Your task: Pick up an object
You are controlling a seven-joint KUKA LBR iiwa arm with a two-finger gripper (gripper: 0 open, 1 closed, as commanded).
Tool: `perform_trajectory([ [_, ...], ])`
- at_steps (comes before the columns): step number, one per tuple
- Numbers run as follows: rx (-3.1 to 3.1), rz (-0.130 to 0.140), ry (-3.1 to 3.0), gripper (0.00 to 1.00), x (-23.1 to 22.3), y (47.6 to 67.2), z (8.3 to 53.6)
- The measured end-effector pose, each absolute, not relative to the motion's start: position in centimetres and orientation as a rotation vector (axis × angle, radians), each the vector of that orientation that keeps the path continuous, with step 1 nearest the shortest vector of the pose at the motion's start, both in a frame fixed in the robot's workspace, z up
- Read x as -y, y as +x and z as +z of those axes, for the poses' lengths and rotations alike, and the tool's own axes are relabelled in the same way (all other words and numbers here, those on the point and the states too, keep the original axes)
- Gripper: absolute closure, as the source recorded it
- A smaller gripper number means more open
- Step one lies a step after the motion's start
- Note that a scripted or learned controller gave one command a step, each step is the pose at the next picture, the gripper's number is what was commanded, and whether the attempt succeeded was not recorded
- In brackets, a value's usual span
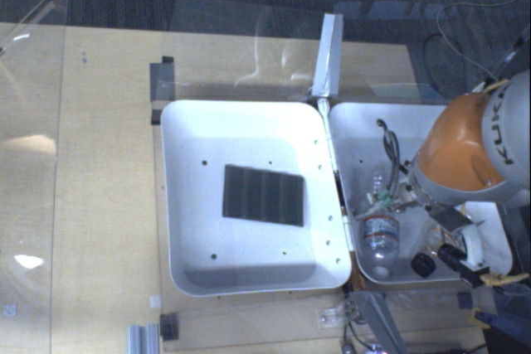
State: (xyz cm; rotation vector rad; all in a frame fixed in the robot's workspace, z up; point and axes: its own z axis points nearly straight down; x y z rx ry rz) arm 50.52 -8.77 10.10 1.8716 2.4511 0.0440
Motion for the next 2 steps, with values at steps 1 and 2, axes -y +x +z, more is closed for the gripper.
perform_trajectory([
  [1, -2.446, 0.051, 1.868, 1.0, 8.7, 50.8, 11.2],
  [2, -2.163, 0.005, 2.274, 1.0, 1.7, 55.2, 18.5],
])
